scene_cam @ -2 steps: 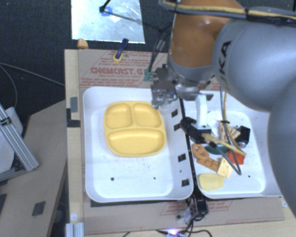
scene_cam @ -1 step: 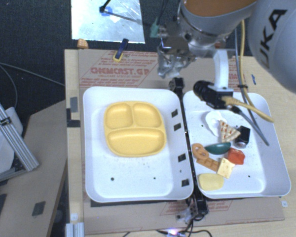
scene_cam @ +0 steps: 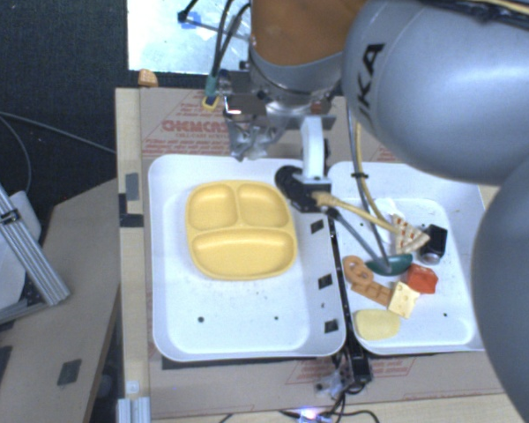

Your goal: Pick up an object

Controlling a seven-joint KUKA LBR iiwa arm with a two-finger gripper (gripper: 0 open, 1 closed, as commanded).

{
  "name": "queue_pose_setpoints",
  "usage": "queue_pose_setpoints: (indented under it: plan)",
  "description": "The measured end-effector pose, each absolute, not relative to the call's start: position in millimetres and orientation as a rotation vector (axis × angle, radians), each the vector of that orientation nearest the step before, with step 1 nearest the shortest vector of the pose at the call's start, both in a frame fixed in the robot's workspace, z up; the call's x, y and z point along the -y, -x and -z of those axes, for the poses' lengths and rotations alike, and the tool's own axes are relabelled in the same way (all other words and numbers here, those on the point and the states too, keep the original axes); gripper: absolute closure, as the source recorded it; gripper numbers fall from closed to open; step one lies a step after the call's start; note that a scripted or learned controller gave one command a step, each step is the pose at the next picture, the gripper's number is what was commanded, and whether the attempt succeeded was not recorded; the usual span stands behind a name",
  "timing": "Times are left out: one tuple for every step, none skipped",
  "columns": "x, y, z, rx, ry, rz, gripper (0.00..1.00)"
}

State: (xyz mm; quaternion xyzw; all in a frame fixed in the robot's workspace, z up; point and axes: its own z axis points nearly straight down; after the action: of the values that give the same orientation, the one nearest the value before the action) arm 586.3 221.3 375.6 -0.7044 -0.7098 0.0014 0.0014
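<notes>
- The table (scene_cam: 79, 263) is tan, with brown printed cardboard (scene_cam: 181, 126) under two white bins at the frame's centre; dark cloth fills the upper left.
- The left bin (scene_cam: 172, 324) holds a yellow three-compartment plate (scene_cam: 240, 229), lying flat in its upper half.
- The right bin (scene_cam: 458, 324) holds small objects clustered toward its left side: a teal spoon (scene_cam: 390, 265), a red block (scene_cam: 422, 279), a pale yellow wedge (scene_cam: 403, 300), a yellow disc (scene_cam: 377, 325), a brown strip (scene_cam: 364, 278), and a black piece (scene_cam: 435, 241).
- The grey arm (scene_cam: 441, 69) fills the upper right; its gripper (scene_cam: 249, 141) hangs above the left bin's upper rim, apart from every object; whether it is clenched or released I cannot tell.
</notes>
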Motion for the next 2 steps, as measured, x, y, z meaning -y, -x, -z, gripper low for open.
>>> queue_pose_setpoints:
  plan:
    - [-219, -586.2, -381, 2.228, 2.215, 0.002, 0.00]
    - [-219, -586.6, -392, 2.236, 2.209, 0.006, 1.00]
